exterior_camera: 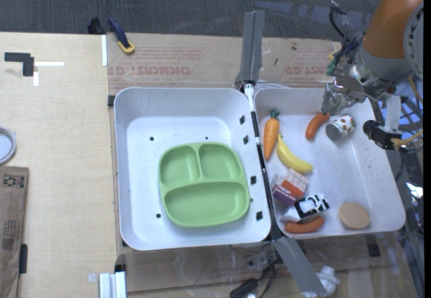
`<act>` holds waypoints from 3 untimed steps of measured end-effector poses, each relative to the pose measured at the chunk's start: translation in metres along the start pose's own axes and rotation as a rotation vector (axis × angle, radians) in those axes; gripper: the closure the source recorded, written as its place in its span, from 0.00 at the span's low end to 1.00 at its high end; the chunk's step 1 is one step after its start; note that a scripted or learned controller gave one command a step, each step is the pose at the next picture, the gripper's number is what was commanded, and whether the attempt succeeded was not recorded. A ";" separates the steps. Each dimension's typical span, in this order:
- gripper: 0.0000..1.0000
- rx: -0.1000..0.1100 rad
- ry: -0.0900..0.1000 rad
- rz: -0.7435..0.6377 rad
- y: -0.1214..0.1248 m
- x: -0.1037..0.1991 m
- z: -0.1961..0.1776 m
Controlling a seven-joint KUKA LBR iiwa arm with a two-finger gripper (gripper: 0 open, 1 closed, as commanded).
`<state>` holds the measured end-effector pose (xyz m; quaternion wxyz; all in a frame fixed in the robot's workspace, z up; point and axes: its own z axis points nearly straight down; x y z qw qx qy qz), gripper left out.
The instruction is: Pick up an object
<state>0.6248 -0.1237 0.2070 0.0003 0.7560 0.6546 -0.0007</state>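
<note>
Big picture first: the arm (394, 17) hangs over the back right corner of the right bin (377, 175), gripper (335, 102) down near a small cluster of items. Jaws — can't tell if open or closed, the wrist hardware blocks the view; nothing visibly between them.

Likeliest pick target, judging by position: the small orange piece (314, 125) or the little cup (341, 127), touching or nearly so, right under the tool. Risk no. 1: those two sit so close that a closing grip could catch both, or nudge one and squirt the other away. Risk no. 2: they're near the bin's back wall, so a low approach could scrape the rim.

Left bin (131, 155) carries just the green divided plate (203, 183) — no trouble there.

Rest of the right bin: carrot (270, 135) hard against the divider, banana (293, 157) just beside it, then a red-and-purple packet (290, 189), a black-and-white toy (312, 205) resting on a sausage (304, 224), a tan disc (354, 216). Stacked stuff = slip hazard if chosen.

Hard to read: cup's printing, packet's identity, and the arm's top, cut off by the frame edge.
</note>
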 end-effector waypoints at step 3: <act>1.00 -0.009 0.001 -0.110 -0.008 -0.019 0.086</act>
